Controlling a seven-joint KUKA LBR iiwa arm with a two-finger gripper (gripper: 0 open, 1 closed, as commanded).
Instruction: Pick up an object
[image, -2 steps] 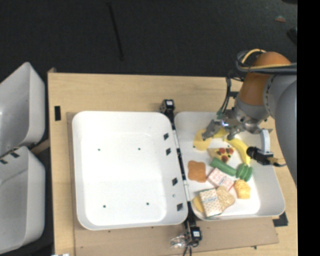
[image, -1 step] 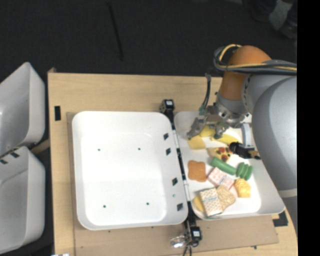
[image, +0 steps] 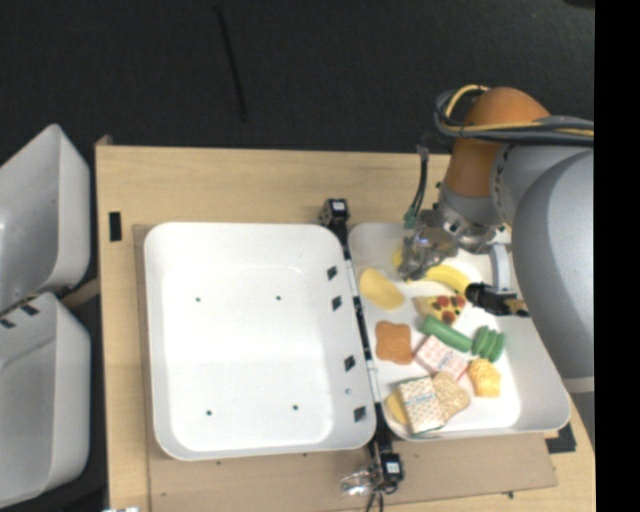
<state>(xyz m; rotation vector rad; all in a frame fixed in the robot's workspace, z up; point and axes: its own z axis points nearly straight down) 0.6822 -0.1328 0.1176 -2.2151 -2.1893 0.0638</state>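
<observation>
Your pincer (image: 417, 256) sat low in right white bin (image: 540, 395), just beside curved yellow banana (image: 447, 277); finger state indeterminable.

Wooden counter (image: 120, 330) carries two shallow white bins side by side. Left bin (image: 250, 340) shows bare white floor with a few small dark dots. Right bin (image: 540, 400) holds a cluster of toy food: banana (image: 447, 276) near the far end, pale yellow chip (image: 381, 290) beside the shared wall, orange-brown piece (image: 394, 342) below it, green vegetable (image: 462, 337) lying at a slant, pink block (image: 440, 357), small yellow piece (image: 484, 378), crackers (image: 432, 400) at the near end. Grey arm with orange band (image: 470, 170) reaches in from the right; claw (image: 420, 250) is low over the right bin's far end, just beside the banana.
</observation>
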